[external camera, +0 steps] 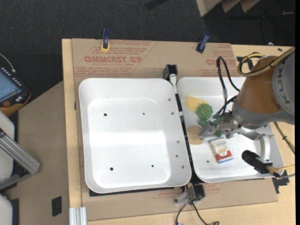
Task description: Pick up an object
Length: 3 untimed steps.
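Camera view: looking down at a slant on a brown board (140, 55) printed with red lettering, with two white bins side by side on it.
Left bin (126, 139): shallow and white, with rounded corners and a few small dark dots on the floor.
Right bin (206, 168): pressed against the left bin along a dark seam, with all the loose things inside.
Arm (260, 95): grey with an orange-brown section, coming in from the right above the right bin's right half.
Gripper (210, 130): low over the middle of the right bin, pointing towards its left wall.
Gripper state: cannot tell whether apart or together, as it is blurred and crowded by nearby things.
Green knobbly piece (204, 110): just beyond the gripper tip; cannot tell whether touching it.
Yellow wedge (193, 102): lying flat on the far left of the right bin, with one edge under or against the green knobbly piece.
Tan round piece (193, 136): by the right bin's left wall, just beside the gripper tip.
Small carton (221, 150): white with red and orange print, lying flat nearer the camera than the gripper, apart from the tan round piece.
Blue clamps (203, 41): two on the far edge of the board, well apart from each other.
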Each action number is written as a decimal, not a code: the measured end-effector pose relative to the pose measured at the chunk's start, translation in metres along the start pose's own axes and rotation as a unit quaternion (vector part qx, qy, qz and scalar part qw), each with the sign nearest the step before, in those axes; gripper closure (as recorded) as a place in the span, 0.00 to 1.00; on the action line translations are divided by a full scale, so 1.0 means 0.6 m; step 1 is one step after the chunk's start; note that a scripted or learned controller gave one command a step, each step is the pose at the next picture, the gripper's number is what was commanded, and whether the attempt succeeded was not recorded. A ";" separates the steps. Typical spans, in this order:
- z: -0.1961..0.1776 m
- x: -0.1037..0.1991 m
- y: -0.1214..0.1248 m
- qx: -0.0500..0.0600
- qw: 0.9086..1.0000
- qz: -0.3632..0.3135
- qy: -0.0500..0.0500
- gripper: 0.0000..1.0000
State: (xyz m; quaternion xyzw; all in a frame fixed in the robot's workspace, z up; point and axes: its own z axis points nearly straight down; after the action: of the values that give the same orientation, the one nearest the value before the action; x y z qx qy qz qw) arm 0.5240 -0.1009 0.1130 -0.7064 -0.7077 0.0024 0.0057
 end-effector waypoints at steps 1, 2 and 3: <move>-0.027 -0.005 0.006 -0.007 1.000 0.002 -0.003 1.00; -0.246 0.114 0.005 -0.012 1.000 -0.004 -0.002 1.00; -0.314 0.162 -0.081 -0.007 1.000 -0.001 -0.002 1.00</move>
State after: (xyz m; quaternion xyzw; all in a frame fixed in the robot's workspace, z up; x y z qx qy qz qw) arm 0.4776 -0.0046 0.3025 -0.7060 -0.7082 -0.0010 -0.0005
